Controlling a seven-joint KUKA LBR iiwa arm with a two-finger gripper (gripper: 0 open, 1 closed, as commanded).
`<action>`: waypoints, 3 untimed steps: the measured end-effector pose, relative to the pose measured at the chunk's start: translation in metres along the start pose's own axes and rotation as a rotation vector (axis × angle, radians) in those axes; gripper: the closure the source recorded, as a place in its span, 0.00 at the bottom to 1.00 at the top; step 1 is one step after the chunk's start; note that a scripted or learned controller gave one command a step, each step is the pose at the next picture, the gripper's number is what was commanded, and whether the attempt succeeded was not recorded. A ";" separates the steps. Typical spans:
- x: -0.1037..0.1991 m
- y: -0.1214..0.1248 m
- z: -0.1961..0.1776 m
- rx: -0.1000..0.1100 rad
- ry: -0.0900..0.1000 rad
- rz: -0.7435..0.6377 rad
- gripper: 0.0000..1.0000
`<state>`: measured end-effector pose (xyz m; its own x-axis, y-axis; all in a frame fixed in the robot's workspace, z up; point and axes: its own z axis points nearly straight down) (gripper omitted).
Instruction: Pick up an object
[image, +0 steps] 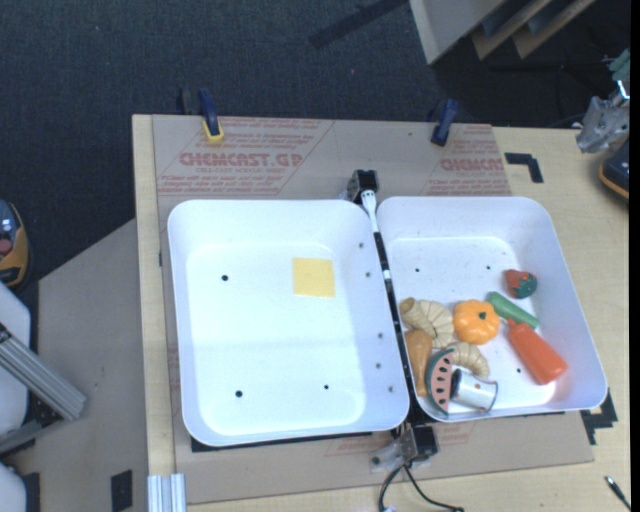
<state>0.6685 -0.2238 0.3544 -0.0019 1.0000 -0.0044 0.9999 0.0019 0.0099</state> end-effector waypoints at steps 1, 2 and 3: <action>0.000 -0.001 -0.039 0.002 0.001 0.001 1.00; 0.000 0.000 -0.097 0.000 0.000 0.000 1.00; 0.000 0.000 -0.170 -0.002 -0.001 0.000 1.00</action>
<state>0.6668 -0.2232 0.5240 -0.0020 1.0000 -0.0054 0.9999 0.0021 0.0117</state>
